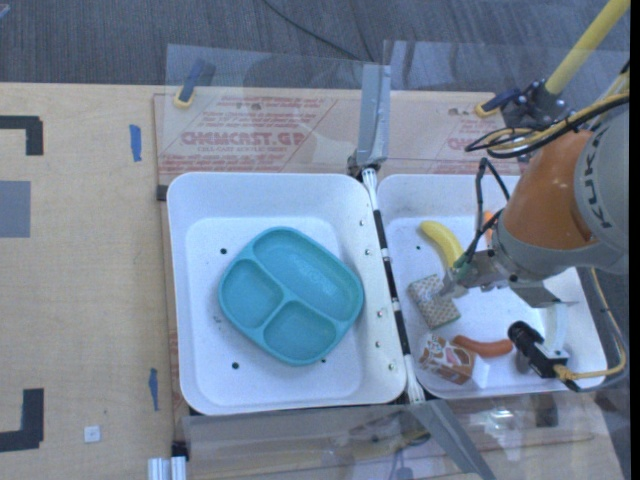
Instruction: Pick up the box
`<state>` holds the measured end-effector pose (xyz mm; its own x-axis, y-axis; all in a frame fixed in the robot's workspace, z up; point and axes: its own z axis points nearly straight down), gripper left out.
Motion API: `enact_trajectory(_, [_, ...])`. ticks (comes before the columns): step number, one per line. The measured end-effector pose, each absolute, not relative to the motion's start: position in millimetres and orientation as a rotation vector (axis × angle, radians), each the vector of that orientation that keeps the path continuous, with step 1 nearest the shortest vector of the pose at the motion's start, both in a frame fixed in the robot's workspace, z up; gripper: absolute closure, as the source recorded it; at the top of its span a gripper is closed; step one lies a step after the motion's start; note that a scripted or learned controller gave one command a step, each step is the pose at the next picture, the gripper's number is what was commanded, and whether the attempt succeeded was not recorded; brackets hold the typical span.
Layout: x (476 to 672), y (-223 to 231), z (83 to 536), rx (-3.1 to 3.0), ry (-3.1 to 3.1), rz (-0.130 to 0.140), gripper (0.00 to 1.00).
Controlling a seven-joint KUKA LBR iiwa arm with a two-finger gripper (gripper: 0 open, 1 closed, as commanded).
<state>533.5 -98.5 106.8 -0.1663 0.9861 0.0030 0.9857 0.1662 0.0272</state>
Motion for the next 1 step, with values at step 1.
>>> enact_trajectory(1, [533.7,-98.7,107.2,2.018,2.386,0.035,0.0])
